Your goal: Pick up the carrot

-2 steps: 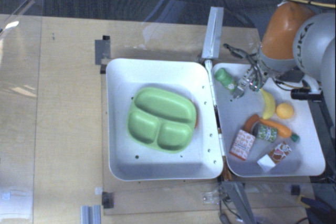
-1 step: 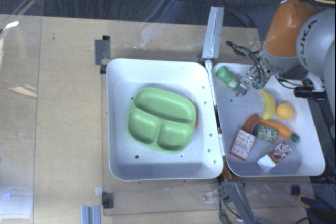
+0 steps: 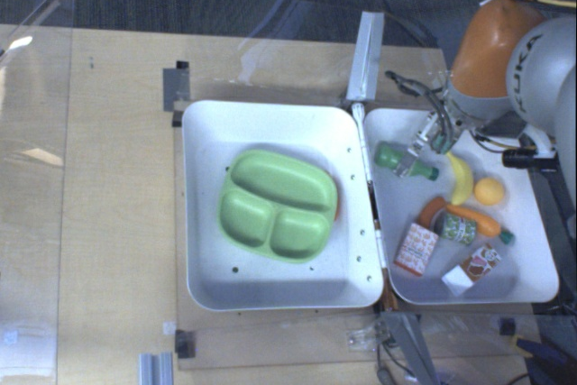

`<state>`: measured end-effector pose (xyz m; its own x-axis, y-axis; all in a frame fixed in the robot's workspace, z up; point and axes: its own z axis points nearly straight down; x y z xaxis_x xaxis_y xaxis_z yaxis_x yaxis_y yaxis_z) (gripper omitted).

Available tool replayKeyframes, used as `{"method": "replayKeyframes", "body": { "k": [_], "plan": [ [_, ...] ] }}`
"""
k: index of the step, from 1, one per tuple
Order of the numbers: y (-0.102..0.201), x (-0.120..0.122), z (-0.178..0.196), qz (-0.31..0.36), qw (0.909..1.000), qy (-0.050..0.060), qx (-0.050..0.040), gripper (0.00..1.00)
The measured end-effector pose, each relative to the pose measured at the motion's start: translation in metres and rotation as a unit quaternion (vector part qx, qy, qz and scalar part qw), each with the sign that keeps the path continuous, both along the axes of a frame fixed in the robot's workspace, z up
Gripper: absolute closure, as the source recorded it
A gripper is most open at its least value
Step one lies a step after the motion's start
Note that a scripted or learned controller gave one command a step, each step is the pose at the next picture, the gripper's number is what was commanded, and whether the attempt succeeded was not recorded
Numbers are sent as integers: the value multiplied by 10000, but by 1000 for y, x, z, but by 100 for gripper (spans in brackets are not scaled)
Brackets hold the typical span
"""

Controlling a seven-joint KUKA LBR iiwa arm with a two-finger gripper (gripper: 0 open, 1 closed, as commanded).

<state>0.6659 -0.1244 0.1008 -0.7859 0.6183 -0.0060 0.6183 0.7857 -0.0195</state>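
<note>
Your carrot (image 3: 480, 220), a smooth orange taper, lies in the right bin (image 3: 532, 284) partly under a glossy green can (image 3: 457, 230), just near of a round orange fruit (image 3: 489, 191) and a curved yellow banana (image 3: 462, 178). Your tool (image 3: 434, 137) hangs over the bin's far part beside a green bottle (image 3: 403, 161); its state is unclear. In the left bin (image 3: 203, 221) rests a matte green divided plate (image 3: 278, 204).

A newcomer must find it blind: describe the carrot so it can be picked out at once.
Look in the right bin, the one crowded with small items, not the one holding the green tray. Near its middle, below the banana and the orange ball, lies the carrot. It is the one long orange piece, slanting down to the right, ending in a dark green tip, beside a can.
</note>
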Motion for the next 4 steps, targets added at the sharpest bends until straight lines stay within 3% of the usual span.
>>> {"method": "replayKeyframes", "body": {
  "k": [1, 2, 3, 4],
  "plan": [
    [-23, -3, -12, -882, 9960, 5, 147, 0],
    [-19, -2, -12, -1836, 9829, -39, 117, 0],
    [-1, 0, -13, -3035, 9528, -18, 28, 0],
    [-15, -1, -13, -3878, 9217, 95, 68, 0]
  ]
}}
